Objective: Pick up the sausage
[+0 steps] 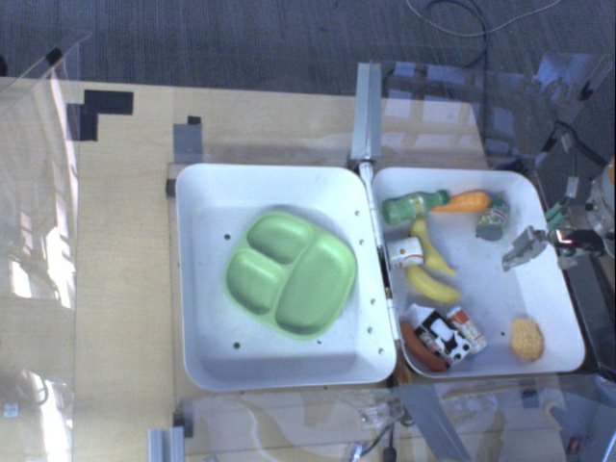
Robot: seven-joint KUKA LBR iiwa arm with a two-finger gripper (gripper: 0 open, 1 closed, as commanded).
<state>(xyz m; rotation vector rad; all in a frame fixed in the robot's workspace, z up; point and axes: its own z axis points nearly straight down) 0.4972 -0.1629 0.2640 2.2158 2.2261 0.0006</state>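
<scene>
Though the sausage [423, 346] lies in the right bin [553, 287], at its near left corner, a black-and-white carton [449, 335] rests across it and hides most of its length. Gripper [526, 246] sits at the bin's right side, over bare floor, well apart from the sausage; arm cut off by the view's right edge. Finger state: cannot tell, too small and blurred. Nearby: two bananas [430, 268], green bottle [412, 205], carrot [464, 201], small can [408, 251], round biscuit [526, 338]. Left bin [202, 258] holds a green divided plate [291, 273].
</scene>
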